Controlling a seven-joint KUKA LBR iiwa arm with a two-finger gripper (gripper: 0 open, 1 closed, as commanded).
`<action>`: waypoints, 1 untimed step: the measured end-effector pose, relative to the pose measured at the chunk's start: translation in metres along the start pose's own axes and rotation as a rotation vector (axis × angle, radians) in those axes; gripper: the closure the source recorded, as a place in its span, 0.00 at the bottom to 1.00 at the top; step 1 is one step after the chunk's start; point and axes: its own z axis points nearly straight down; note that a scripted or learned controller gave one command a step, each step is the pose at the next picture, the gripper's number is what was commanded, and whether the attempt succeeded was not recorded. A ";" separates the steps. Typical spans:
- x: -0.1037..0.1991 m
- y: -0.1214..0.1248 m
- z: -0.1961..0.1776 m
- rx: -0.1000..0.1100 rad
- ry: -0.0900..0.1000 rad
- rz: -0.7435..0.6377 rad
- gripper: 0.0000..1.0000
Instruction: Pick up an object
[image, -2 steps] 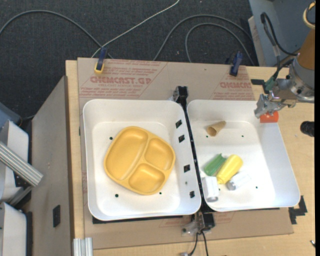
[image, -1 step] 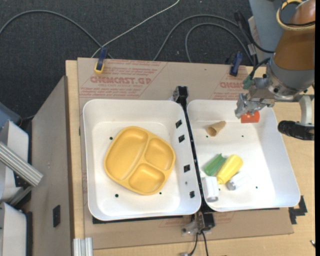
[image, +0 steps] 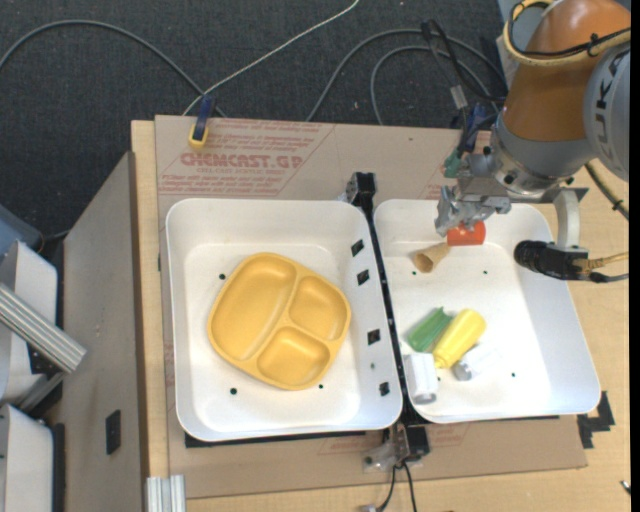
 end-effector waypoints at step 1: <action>0.056 0.010 0.025 0.003 0.000 -0.001 1.00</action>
